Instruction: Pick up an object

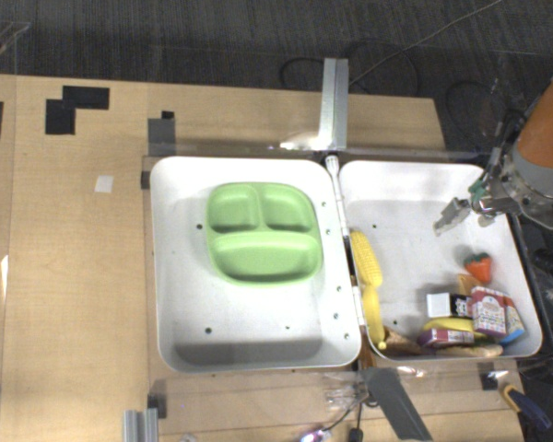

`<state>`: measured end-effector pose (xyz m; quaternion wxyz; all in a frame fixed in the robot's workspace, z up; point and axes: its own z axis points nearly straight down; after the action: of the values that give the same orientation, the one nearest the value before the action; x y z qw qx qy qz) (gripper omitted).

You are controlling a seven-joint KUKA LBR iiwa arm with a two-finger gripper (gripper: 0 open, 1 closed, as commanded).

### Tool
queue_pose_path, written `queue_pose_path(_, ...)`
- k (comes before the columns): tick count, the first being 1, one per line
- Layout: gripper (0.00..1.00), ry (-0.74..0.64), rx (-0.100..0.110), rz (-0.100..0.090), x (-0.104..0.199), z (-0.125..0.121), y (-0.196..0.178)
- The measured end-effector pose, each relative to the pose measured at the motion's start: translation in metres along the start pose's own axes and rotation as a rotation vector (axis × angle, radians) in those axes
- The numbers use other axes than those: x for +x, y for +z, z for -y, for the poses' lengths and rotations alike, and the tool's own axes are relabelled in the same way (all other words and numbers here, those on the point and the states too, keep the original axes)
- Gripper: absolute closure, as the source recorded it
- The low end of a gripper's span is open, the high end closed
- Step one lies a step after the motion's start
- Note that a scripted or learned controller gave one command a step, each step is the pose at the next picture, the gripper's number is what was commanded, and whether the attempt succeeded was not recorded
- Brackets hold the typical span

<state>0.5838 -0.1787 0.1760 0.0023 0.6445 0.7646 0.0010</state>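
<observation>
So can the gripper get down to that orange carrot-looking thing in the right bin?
Probably yes. The gripper hangs over the right bin, and the orange toy lies just below it in the camera view with bare floor between; the clutter sits past the toy.

The small printed packet [491, 313] carries markings too blurred to read.

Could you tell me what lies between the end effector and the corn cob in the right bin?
In the camera view, bare white bin floor separates the end effector from the corn cob.
</observation>
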Motion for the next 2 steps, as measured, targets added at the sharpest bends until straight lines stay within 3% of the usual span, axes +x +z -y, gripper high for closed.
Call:
queue_pose_path(1,0.00,0.079,0.000,-0.001,-0.018,-0.065,0.060)
queue_pose_path(2,0.00,0.255,-0.002,0.000,-0.024,-0.059,0.038)
